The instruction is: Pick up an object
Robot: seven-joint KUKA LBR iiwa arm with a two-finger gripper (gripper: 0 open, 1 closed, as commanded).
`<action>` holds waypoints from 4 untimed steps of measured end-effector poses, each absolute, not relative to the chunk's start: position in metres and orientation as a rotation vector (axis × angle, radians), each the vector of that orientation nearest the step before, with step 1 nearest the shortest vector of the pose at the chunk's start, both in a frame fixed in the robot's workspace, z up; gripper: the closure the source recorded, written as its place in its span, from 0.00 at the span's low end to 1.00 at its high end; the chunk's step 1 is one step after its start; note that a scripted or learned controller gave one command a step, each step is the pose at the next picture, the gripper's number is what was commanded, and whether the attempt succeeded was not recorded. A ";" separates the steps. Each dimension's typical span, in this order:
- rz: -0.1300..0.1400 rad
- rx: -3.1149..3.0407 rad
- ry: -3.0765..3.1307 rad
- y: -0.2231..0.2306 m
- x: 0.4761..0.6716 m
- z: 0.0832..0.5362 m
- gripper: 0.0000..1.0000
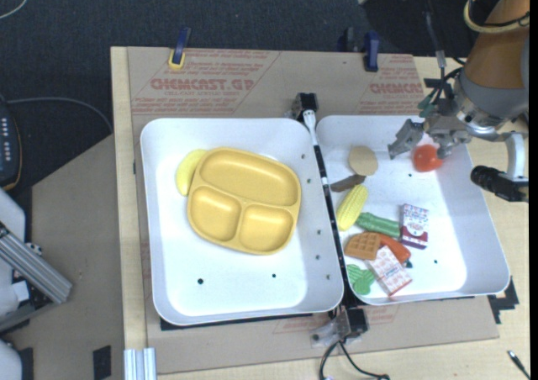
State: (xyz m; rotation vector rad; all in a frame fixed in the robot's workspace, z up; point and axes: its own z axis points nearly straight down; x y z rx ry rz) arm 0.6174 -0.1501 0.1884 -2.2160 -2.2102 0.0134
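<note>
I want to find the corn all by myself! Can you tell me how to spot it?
Look in the right white bin, the one crowded with toy food. Go to its left wall, about halfway down, just below the round tan cookie. The corn is the bumpy yellow cob lying tilted there, the only yellow toy in that bin, beside a green pod.

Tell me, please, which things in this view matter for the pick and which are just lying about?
For the pick:
gripper, above the right bin
red item beneath it
corn, waffle, green pod, tan disc, red-and-white packets in that bin

Lying about:
yellow tray in the left bin
blue clamps on the board
</note>
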 end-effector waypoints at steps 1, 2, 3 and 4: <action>0.000 -2.222 -2.222 -0.150 0.621 0.197 0.00; 0.007 -2.217 -2.216 -0.150 0.619 0.133 0.00; 0.006 -2.217 -2.217 -0.149 0.617 0.081 0.00; -0.001 -2.223 -2.222 -0.150 0.620 0.096 1.00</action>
